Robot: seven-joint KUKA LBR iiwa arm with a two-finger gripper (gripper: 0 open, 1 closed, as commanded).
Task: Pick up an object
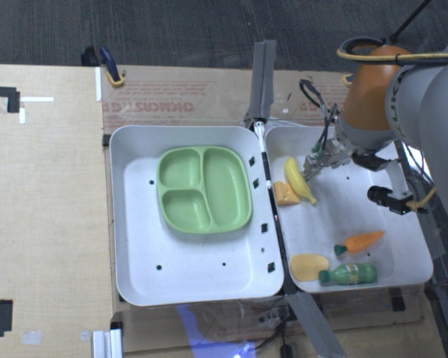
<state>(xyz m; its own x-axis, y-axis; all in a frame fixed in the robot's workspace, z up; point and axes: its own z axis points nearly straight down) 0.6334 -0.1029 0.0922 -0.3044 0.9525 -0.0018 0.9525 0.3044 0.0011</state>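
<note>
Green plastic marks the left of the frame: a sectioned plate (204,190) lies flat in the left bin (131,259) on the tabletop, well apart from the action. Moving right, the right bin (403,263) holds a yellow banana (299,180) against its left wall, resting on an orange wedge (285,194); lower lie a yellow piece (309,266), a green bottle (349,274) and a carrot (362,241). The pincer (315,162) hangs at the banana's upper right, its tip just beside the fruit; how far it is spread I cannot tell. The step in hand looks like the approach; next it must settle over the banana and close.
</note>
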